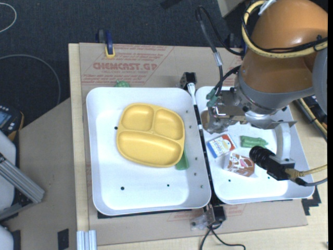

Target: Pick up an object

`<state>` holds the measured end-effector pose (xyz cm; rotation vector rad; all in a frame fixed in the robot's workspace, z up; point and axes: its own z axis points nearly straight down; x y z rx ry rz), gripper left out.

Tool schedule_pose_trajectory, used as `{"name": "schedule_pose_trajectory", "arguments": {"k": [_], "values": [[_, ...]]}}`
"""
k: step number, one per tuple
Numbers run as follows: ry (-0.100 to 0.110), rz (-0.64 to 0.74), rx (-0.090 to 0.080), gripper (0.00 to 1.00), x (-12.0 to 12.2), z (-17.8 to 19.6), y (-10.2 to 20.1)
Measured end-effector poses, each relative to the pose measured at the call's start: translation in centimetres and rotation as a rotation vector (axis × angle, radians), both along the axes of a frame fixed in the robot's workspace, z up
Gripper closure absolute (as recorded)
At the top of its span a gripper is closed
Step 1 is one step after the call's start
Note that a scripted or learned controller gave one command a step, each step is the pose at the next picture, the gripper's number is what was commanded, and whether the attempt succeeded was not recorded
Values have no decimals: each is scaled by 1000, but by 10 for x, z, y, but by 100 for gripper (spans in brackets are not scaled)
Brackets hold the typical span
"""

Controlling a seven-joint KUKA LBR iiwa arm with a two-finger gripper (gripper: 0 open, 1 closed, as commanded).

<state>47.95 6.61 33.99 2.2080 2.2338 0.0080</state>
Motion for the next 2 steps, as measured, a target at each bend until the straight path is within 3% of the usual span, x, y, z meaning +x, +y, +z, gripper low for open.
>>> {"name": "schedule_pose_trajectory", "arguments": {"k": [1,2], "values": [[-11,-11,-1,100,1,109,-23],[10,-7,-3,100,-1,61,15]]}}
